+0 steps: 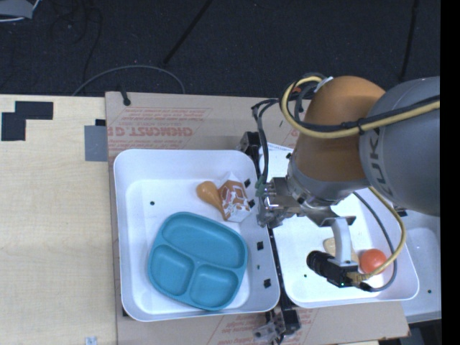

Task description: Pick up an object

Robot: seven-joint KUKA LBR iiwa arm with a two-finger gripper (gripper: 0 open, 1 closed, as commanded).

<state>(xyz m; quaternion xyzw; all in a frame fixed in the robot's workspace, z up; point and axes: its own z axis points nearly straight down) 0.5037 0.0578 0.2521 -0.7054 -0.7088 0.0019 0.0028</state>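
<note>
Nearest the camera, a blue divided plate [198, 259] fills the left bin [133, 192]; an orange ball [372, 259] sits in the right bin [302, 279]. Behind the plate lie a brown-and-white packet [233, 198] and a tan pear-shaped piece [209, 191]. The hand [267, 205] hovers beside the packet, over the bins' shared edge; its state cannot be told.

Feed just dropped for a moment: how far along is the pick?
Done: nothing lifted; the blue tray, tan pear-shaped piece and brown-and-white packet lie in the left bin. In hand: the gripper sits at the divider beside the packet, no object seen held. Left: grasp and lift one.
</note>
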